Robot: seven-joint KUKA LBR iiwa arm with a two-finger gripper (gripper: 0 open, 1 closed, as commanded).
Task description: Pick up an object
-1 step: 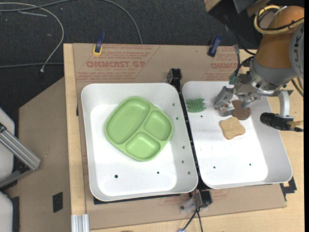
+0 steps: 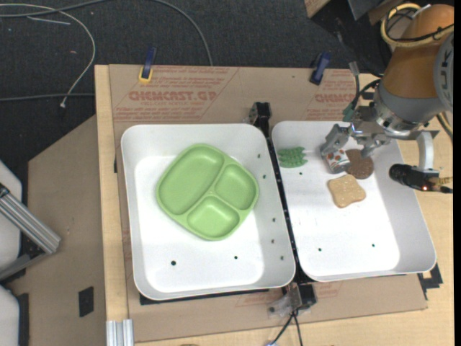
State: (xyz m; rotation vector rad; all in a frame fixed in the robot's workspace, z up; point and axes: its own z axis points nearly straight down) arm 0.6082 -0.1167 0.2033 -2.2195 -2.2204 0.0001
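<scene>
A green three-compartment plate (image 2: 207, 190) lies in the left bin (image 2: 144, 265). In the right bin (image 2: 374, 258) a small green object (image 2: 292, 156) sits at the far left corner. Further right a tan toast-shaped piece (image 2: 346, 190) lies flat, with a round brown piece (image 2: 360, 167) just behind it. My gripper (image 2: 336, 155) hangs low over the far part of the right bin, its grey fingers (image 2: 332, 144) right beside the brown piece and above the tan piece. Nothing shows clearly between the fingers.
Both bins rest on a cardboard sheet (image 2: 108, 193) held by blue clamps (image 2: 148, 63) at the back. A black clip (image 2: 260, 112) joins the bins at the far side. The arm's body (image 2: 414, 63) fills the upper right; cables lie on the dark floor.
</scene>
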